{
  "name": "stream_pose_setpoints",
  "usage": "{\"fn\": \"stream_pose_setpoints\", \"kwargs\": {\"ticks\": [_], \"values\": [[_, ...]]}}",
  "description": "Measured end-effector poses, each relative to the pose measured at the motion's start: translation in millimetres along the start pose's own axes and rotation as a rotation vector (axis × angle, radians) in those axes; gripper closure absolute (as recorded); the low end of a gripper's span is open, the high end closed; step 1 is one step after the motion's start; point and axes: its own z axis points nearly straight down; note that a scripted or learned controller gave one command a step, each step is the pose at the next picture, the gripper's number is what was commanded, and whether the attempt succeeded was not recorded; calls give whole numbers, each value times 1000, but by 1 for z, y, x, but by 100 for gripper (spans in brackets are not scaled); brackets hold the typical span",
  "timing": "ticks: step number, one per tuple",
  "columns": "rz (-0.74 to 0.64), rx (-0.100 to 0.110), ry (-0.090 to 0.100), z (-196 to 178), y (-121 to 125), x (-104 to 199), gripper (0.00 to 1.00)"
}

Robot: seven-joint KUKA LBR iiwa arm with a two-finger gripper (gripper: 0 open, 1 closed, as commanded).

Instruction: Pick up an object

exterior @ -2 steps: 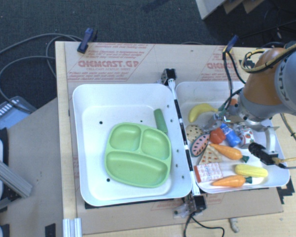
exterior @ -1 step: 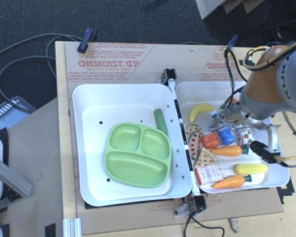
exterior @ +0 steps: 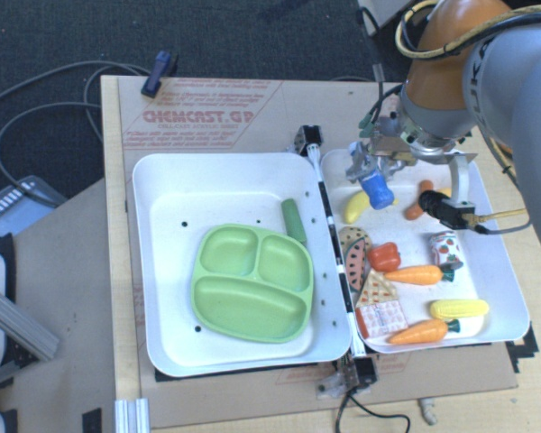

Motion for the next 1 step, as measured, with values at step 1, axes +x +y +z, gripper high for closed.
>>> {"fn": "stream_pose_setpoints", "kwargs": {"ticks": [1], "values": [[0,4,0,-58,-58,68,100]]}}
